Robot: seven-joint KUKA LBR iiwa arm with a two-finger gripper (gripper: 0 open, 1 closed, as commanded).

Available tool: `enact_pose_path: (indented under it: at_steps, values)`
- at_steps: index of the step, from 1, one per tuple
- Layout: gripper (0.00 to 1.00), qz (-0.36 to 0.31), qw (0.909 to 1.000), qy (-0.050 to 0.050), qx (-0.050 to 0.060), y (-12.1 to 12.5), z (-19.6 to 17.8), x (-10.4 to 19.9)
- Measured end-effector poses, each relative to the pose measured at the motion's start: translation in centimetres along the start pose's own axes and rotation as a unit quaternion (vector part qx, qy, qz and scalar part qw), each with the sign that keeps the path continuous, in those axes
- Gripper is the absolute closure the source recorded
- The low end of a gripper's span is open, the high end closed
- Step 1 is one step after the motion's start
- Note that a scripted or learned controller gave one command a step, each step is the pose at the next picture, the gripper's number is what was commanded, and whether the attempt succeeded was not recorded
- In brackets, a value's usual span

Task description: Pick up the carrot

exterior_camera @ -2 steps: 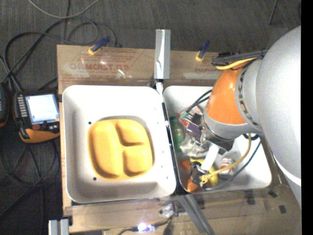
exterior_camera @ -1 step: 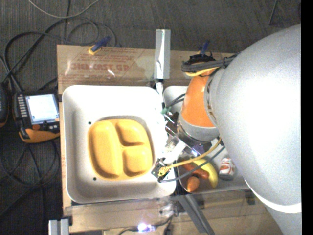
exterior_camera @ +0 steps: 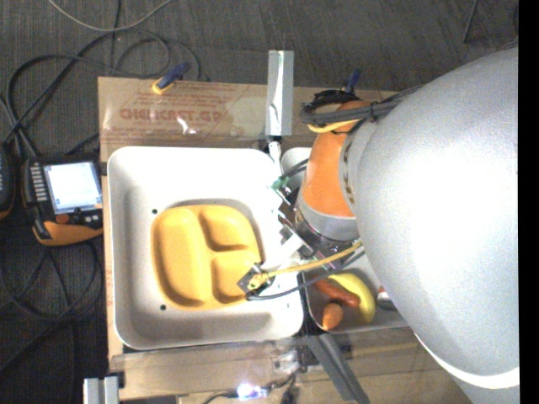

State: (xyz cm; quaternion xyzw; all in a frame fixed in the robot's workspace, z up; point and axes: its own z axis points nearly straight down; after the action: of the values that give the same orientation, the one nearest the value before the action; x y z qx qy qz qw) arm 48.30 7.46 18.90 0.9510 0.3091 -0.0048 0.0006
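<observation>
The orange carrot (exterior_camera: 333,315) lies in the right bin, touching a yellow fruit, partly hidden.

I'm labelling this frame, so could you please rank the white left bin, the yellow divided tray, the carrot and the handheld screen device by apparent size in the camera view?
1. White left bin, clearly largest.
2. Yellow divided tray, lying inside that bin.
3. Handheld screen device, on the floor.
4. Carrot, smallest, though partly hidden, so its full length is unsure.

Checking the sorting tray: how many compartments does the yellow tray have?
3. The yellow tray in the left bin has one long compartment on its left side and two smaller ones on the right, upper and lower.
</observation>
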Motion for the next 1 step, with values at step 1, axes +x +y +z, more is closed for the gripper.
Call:
enact_pose_path:
  at_steps: [1]
  values:
    - [1.0,0.032,0.9995,-0.001,0.0,-1.99,0.05,1.34]
